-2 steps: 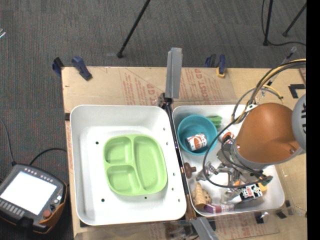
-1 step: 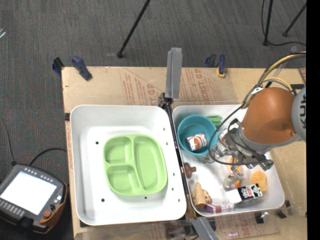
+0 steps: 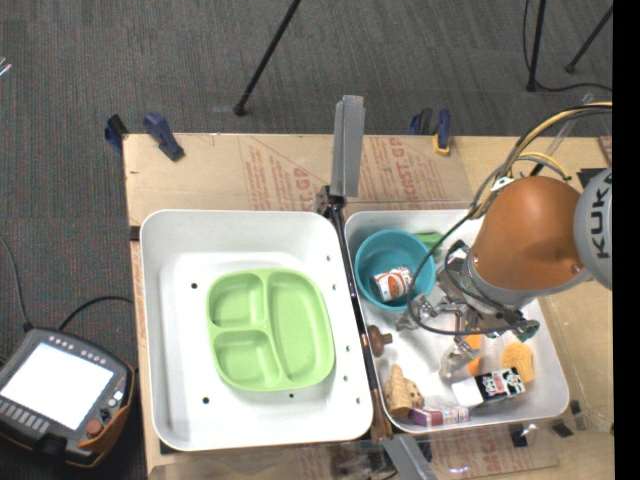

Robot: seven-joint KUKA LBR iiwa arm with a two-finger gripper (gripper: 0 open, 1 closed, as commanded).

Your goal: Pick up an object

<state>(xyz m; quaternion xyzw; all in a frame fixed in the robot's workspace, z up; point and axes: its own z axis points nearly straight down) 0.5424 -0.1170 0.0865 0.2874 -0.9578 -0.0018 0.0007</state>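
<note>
Bench (image 3: 260,173) topped with brown cardboard, printed red. Two shallow white bins side by side on it: left bin (image 3: 170,268), right bin (image 3: 555,383). Blue clamps (image 3: 160,133) grip the far edge, another pair (image 3: 432,126) further right.

Dark grey carpet (image 3: 200,48) covers the floor around the desk (image 3: 250,168), whose top is brown cardboard held by blue clamps (image 3: 160,133). Thin black stand legs (image 3: 272,43) cross the carpet, and a handheld screen (image 3: 60,388) lies at lower left.

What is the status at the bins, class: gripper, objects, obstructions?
Gripper low in right bin, fingers hidden. Nothing seen held. Teal bowl with small can close beside; green plate alone in left bin.
</note>
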